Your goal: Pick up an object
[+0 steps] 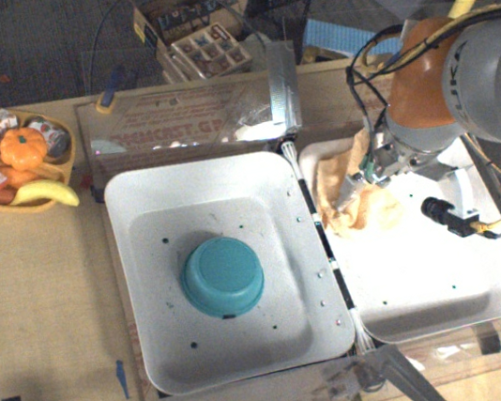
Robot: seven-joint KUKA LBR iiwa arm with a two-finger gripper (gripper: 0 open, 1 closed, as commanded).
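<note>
A crumpled tan cloth (pixel 337 192) lies in the upper left corner of the right bin (pixel 456 289), against its left wall. My gripper (pixel 358 183) reaches in from the right and is down on the cloth, whose folds rise around its tip and hide it. A teal bowl (pixel 223 276) sits upside down in the middle of the left bin (pixel 140 223), well away from the gripper.
The grey arm with its orange band (pixel 422 90) hangs over the right bin's upper right part. A basket of toy food (pixel 9 164) stands on the bench at far left. Boxes and clutter (pixel 200 41) lie behind the bins.
</note>
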